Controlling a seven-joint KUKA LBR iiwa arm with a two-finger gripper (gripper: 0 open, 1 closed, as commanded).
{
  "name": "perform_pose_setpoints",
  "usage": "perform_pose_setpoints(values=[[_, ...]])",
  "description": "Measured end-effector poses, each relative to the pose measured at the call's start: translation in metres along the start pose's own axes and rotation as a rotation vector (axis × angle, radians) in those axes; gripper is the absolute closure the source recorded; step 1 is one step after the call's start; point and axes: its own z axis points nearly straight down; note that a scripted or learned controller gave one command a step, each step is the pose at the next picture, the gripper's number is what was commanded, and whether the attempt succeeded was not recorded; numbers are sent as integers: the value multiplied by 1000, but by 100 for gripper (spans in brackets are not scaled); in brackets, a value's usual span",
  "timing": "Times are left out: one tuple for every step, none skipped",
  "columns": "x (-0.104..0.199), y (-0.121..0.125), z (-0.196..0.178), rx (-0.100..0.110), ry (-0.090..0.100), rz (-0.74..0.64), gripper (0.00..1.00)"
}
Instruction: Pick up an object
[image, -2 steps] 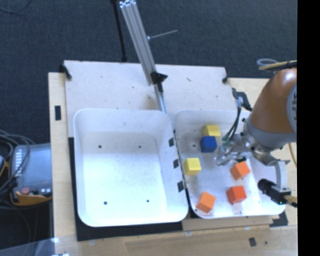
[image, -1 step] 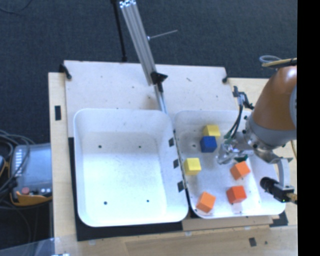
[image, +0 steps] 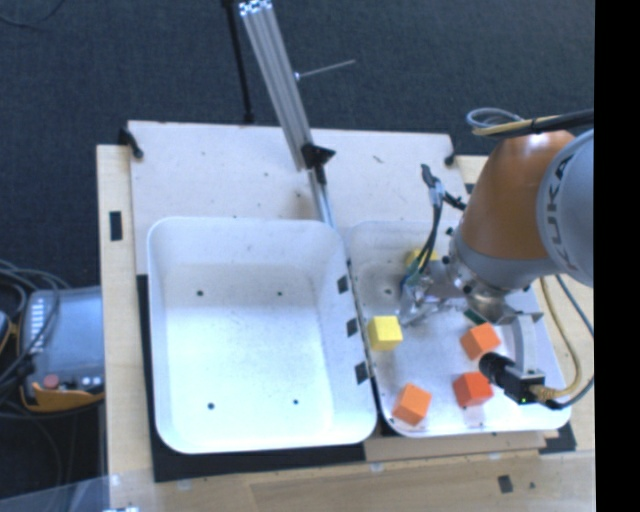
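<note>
We see the gripper (image: 420, 300) low in the right bin (image: 372, 250), just right of the yellow block (image: 385, 332) — whether its jaws are open or closed we cannot tell. Three orange blocks (image: 412, 403) lie nearer, all resting on the bin floor. Nothing looks lifted yet, so we judge the pick not done — grasp and raise remain.

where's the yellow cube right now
The yellow cube lies in the right bin, near its left wall, just below-left of the hand, above an orange block.
</note>
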Motion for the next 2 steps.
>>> perform_pose_setpoints(values=[[50, -5, -10, -2, 0, 0, 100], [108, -23, -12, 2, 1, 0, 100]])
